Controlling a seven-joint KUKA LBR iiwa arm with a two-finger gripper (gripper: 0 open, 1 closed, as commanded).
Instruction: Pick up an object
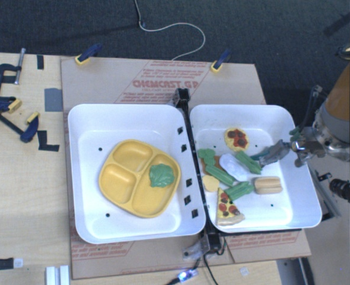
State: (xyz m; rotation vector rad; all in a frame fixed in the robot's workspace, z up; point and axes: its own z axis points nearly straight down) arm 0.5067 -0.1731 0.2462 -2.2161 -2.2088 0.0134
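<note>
Inspector: Report the left bin (83, 159).

Arm: It holds one yellow divided tray (138, 177). A green leafy piece (162, 175) sits in the tray's right compartment.

Inspector: The right bin (302, 209)?

Arm: Toy food, clustered left of centre. A small round pizza (236, 138) lies toward the far wall, a pizza slice (227, 208) at the near side. Between them lie several green pods (221, 174), a white piece (233, 165), a yellow chunk (210, 184) and a tan roll (267, 186).

Inspector: Your hand?

Arm: My hand (274, 154) reaches over the right bin from its right wall, tips near a green pod. Whether it is parted or closed, I cannot tell. Nothing is visibly held.
</note>
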